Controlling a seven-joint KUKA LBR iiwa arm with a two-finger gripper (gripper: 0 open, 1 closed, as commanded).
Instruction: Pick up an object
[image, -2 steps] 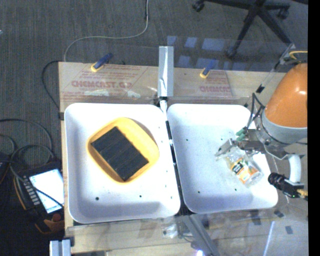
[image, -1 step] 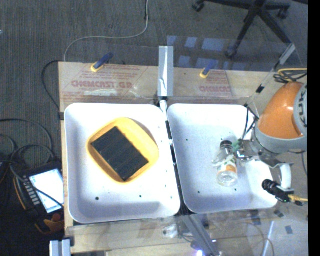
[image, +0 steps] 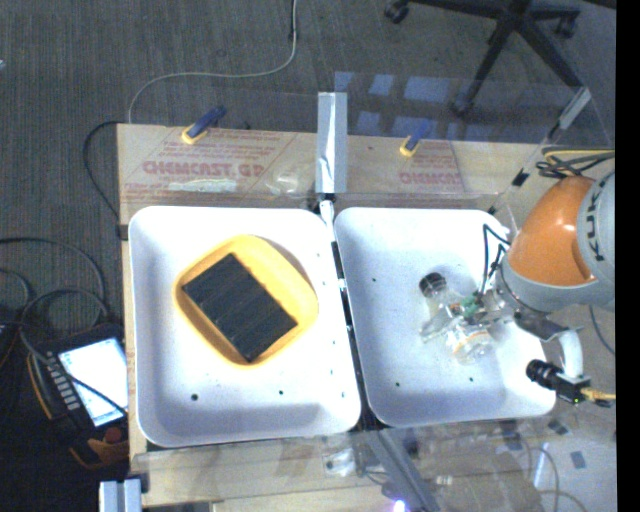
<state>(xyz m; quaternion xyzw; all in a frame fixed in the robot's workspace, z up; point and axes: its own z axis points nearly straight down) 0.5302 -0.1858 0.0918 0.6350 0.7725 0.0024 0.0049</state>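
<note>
Two shallow white bins sit side by side on the table: the left bin (image: 150, 330) and the right bin (image: 400, 380). The left bin holds one yellow dish (image: 290, 265) with one dark ribbed pad (image: 240, 305) lying in it. The right bin holds one small clear piece with a dark cap (image: 431, 284) near its middle and a clump of clear plastic bits (image: 462, 325) beside its right edge; how many bits make up that clump cannot be told. Two blue-and-yellow clamps grip the table's far edge, one (image: 203, 124) left, one (image: 415, 137) right.
</note>
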